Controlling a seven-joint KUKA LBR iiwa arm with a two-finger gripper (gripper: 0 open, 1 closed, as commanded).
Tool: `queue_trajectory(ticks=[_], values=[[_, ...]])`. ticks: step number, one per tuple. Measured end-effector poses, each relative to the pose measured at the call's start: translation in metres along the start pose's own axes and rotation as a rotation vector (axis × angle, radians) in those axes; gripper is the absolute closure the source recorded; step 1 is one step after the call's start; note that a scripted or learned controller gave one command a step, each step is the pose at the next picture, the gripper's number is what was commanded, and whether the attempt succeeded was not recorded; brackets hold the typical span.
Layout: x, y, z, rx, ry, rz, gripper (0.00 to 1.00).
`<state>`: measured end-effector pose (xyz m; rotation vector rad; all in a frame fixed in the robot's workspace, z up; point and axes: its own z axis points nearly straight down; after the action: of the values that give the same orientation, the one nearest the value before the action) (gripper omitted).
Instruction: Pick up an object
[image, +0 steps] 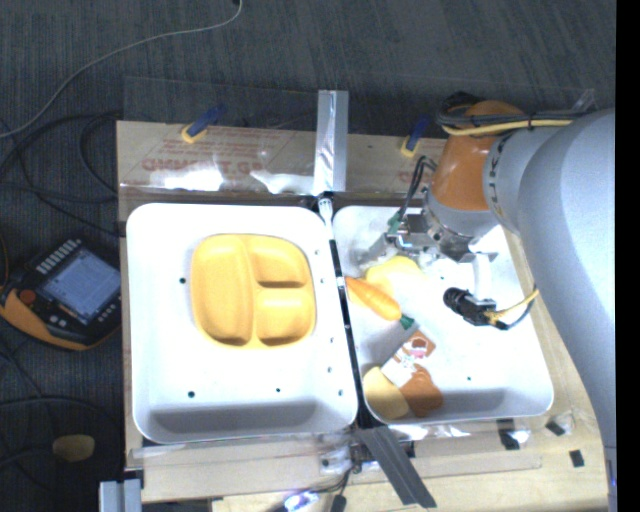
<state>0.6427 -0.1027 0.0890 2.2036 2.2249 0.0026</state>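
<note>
In the right bin (520, 385) lie a yellow lemon-like object (393, 270), an orange carrot (372, 297) with a green tip, and a brown and white bottle-like object (408, 378) near the front wall. My gripper (412, 237) hangs low at the back left of that bin, just above and behind the yellow object. The wrist hides its fingers, so their state is hidden. The left bin (160, 380) holds a yellow divided tray (252, 288).
The grey arm (570, 230) with its orange band (462, 178) covers the right bin's back right. A black cable connector (468, 303) hangs over the bin's middle. A teach pendant (62, 290) lies on the floor at left.
</note>
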Motion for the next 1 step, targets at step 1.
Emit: queue_trajectory(ticks=[1], values=[[0.0007, -0.0001, -0.0082, 0.001, 0.003, 0.000, 1.00]])
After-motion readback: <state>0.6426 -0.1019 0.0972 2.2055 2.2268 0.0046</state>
